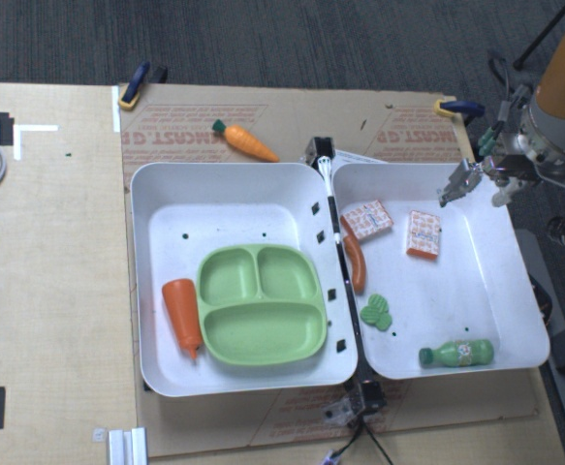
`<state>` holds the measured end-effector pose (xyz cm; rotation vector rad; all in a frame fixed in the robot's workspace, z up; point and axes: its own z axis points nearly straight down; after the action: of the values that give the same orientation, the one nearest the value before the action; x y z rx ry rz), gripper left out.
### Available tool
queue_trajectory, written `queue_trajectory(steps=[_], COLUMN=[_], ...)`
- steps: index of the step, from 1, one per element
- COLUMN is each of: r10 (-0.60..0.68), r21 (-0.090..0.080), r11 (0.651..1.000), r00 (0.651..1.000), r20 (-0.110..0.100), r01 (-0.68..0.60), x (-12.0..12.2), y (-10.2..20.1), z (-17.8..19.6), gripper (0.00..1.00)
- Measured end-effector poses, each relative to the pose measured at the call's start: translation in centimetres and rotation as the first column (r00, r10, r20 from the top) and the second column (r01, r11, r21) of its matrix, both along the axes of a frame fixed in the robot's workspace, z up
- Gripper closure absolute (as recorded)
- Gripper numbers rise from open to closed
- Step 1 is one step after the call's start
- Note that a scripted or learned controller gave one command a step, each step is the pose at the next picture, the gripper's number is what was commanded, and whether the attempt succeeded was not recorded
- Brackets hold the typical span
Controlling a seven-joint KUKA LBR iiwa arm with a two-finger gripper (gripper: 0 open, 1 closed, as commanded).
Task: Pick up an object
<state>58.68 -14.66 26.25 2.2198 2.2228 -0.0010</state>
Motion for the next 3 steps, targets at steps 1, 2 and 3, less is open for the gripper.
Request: queue_trajectory(steps=[1, 2, 3], r10=[0.103, 0.370, 0.367], r21=[0.000, -0.007, -0.015], r11=[0.995, 0.929, 0.930], r00=[0.995, 0.929, 0.930], r20=[0.000, 0.010, 0.016], r01=[-0.103, -0.370, -0.367], x=[-0.4, 3.7, 3.9], y=[2.5, 1.9, 1.7], z=[-11.8, -16.4, -15.3], gripper=[0.00, 0.00, 1.00])
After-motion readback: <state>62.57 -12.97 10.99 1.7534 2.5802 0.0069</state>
